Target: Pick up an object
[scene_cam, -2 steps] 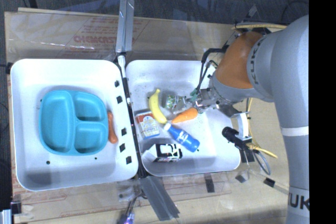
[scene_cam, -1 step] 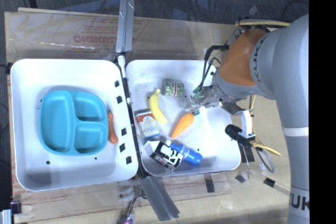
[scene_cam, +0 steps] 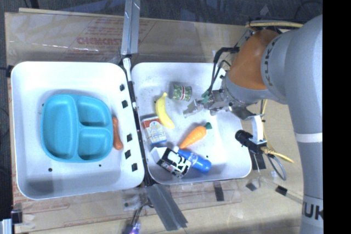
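The right bin holds several things. A yellow banana lies left of centre, and a small green and white can sits behind it. An orange carrot with a green top lies near the middle. A small red and white carton rests by the left wall, and a blue bottle with a black and white label lies at the front. My gripper hangs low over the bin floor, just right of the banana, between the can and the carrot. Nothing shows in its grasp.
The left bin holds a blue divided tray with an orange sausage-shaped thing beside its right edge. A metal divider runs between the bins. The grey arm covers the right bin's far right side.
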### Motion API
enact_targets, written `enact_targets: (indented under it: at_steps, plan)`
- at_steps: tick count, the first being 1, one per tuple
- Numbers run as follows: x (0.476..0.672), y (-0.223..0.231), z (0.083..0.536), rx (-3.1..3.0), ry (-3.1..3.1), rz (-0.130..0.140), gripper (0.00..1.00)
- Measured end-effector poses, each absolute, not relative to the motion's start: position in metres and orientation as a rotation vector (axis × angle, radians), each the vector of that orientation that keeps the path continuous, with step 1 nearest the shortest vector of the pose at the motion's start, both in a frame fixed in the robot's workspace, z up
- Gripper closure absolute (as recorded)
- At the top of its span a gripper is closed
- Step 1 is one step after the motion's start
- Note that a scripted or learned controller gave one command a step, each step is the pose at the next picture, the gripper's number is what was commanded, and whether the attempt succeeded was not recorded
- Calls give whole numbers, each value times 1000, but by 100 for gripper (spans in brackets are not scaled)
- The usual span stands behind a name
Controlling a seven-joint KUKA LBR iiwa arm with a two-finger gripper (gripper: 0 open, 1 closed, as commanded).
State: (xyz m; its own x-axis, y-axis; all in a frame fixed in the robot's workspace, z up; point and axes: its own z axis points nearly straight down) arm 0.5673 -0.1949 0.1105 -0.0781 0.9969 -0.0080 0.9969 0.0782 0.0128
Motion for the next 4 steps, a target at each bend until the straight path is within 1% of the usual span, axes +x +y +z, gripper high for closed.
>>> enact_targets:
  at_steps: [1, 2, 3, 4]
  plan:
    - [527, -190, 91, 2140, 2305, -3, 0]
    - [476, -149, 92, 2132, 2311, -1, 0]
    - [478, -149, 101, 2124, 2316, -1, 100]
    - [510, -104, 219, 1740, 2613, 1, 100]
